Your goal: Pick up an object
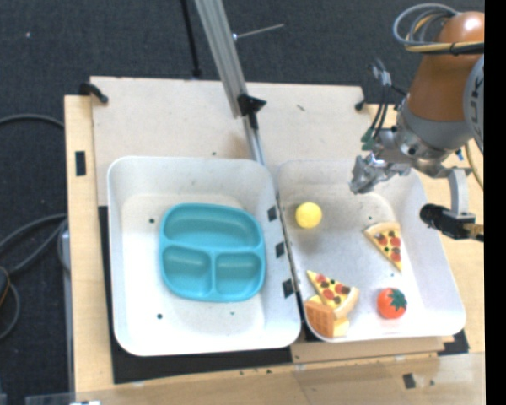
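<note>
Hand [369,175] blurred above right bin [430,218], grasp indiscernible.

Glossy plastic tray [211,251]; matt white bins [135,310]; raw wood bench [160,116]

no readable text, no labels, no brands, no numbers on anything in view

arm: grey-and-orange robot arm [445,83] cut off at right edge
gripper: small grey two-finger gripper [364,178] blurred, finger gap unreadable
</note>
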### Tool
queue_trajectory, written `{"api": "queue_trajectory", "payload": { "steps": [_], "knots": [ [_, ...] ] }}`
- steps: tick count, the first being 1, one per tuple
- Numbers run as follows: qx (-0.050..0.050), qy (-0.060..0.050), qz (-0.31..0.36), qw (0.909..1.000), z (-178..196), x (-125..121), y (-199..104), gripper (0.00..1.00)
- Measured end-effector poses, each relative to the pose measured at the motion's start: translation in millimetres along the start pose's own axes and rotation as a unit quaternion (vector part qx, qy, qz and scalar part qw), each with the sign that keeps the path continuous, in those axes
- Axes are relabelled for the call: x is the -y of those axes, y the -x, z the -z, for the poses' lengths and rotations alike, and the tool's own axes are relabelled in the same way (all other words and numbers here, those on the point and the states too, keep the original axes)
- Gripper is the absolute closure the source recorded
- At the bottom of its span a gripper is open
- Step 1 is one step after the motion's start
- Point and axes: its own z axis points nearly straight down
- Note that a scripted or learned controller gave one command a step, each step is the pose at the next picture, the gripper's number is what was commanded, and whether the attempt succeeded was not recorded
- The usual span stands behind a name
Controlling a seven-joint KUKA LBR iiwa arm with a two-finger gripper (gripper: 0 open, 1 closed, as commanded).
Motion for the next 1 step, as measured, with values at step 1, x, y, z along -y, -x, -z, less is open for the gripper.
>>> {"api": "queue_trajectory", "payload": {
  "steps": [1],
  "knots": [
    [0.000,0.001,0.000,1.0000,0.8,-18.3,-43.4,1.00]
  ]
}}
